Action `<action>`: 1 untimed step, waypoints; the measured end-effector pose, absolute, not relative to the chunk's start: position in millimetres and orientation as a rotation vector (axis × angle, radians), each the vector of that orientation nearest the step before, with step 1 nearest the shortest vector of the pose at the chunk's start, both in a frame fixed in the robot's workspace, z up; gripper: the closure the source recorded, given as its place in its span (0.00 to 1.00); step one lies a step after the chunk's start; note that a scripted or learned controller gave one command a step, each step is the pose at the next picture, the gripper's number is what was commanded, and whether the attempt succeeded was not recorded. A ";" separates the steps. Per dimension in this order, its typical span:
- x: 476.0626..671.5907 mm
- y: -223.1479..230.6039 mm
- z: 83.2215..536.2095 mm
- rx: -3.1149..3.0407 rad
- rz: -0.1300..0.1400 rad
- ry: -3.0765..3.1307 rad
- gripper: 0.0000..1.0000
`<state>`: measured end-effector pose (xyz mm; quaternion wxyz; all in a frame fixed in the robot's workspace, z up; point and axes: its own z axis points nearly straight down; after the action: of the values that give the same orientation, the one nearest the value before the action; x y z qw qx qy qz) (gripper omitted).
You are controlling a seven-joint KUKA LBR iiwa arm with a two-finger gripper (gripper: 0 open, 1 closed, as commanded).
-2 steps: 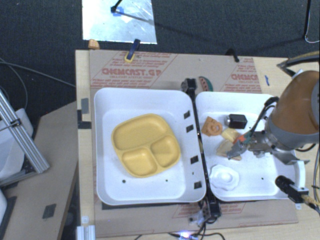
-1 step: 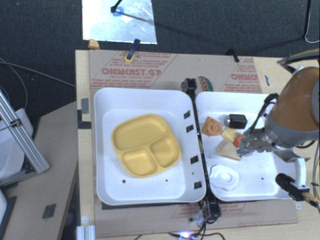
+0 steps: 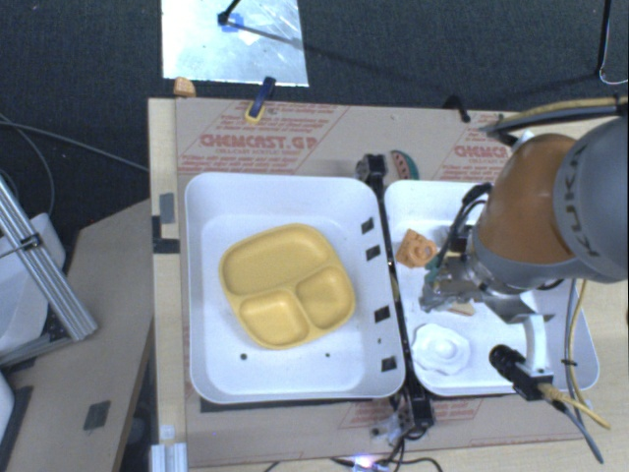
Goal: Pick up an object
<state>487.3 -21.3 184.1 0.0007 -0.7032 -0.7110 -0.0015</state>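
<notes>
A yellow divided plate (image 3: 286,284) lies in the left bin (image 3: 206,214). In the right bin (image 3: 423,197) an orange-tan waffle-like piece (image 3: 416,250) sits near the left wall. A white rounded object (image 3: 439,349) rests at the front left of that bin. My gripper (image 3: 444,294) hangs low over the right bin, between those two things. A small pale tan thing (image 3: 460,309) peeks out right under it. The wrist hides most of it, and I cannot see whether it is gripped.
The arm's grey and orange body (image 3: 550,214) covers most of the right bin. A blue and yellow tool (image 3: 260,99) lies on the cardboard behind the bins. A metal sheet (image 3: 234,26) sits further back. A row of black clips (image 3: 378,283) lines the wall between the bins.
</notes>
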 end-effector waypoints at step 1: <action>486.6 56.2 184.2 -2.208 -0.005 -2.234 1.00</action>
<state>486.6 56.2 184.2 0.0005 -0.7030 -0.7112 -0.0015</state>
